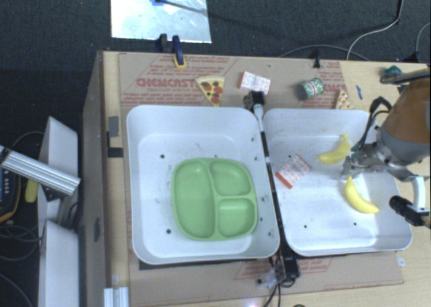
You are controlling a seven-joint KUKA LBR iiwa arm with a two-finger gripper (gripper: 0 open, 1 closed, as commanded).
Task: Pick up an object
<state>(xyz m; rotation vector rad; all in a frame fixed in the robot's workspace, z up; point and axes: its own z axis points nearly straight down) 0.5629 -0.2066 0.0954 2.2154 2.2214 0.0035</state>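
Observation:
The right bin (323, 235) holds two yellow bananas and a small white and red packet (292, 170). One banana (335, 152) lies near the bin's back. The other banana (359, 196) lies nearer the front right. My gripper (353, 164) is low in the right bin, in the gap between the two bananas, close to the upper tip of the front one. I see nothing held in it. The grey arm (404, 130) comes in from the right above the bin's edge.
The left bin (151, 157) holds a green divided plate (215, 198). Behind the bins, on the cardboard, lie a toy pizza slice (211, 89), a white card (254, 83), a small can (311, 87) and a cracker (342, 99). A black part (406, 209) juts over the right bin's right rim.

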